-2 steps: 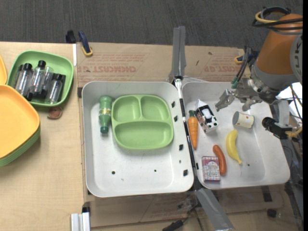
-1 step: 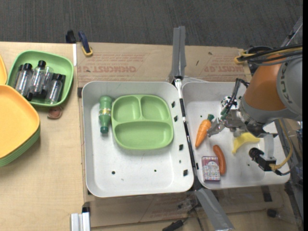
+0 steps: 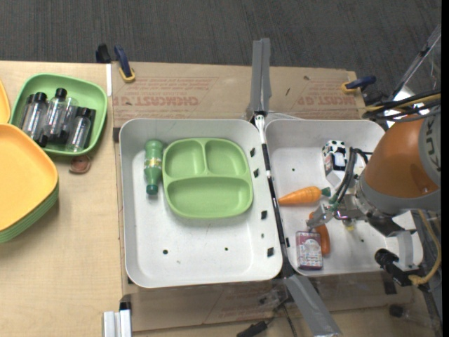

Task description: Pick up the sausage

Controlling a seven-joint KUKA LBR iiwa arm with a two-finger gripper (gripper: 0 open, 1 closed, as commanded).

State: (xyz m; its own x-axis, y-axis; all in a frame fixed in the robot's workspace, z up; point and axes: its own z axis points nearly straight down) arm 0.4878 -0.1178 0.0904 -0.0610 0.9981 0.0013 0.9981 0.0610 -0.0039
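**Hand low over the sausage in the right bin**

Hand (image 3: pixel 327 215) sits low in the right bin (image 3: pixel 295 135), reached in from the bin's right side, its metal tip just above the upper end of the sausage (image 3: pixel 324 239). Whether anything is gripped cannot be told: the tip is small and blurred against the clutter, and the sausage shows as lying on the bin floor rather than clearly between anything.

The sausage is a short orange-red piece lying near the bin's front edge, its long axis running roughly front to back, slightly tilted. It lies immediately toward the front edge from the hand, so the closing move looks like a short drop rather than a sideways shift. A small pink packet (image 3: pixel 309 250) lies touching or just beside it on the left, and a carrot (image 3: pixel 300 196) lies just behind, pointing toward the divider between the bins. Both crowd the grasp and could be caught instead.
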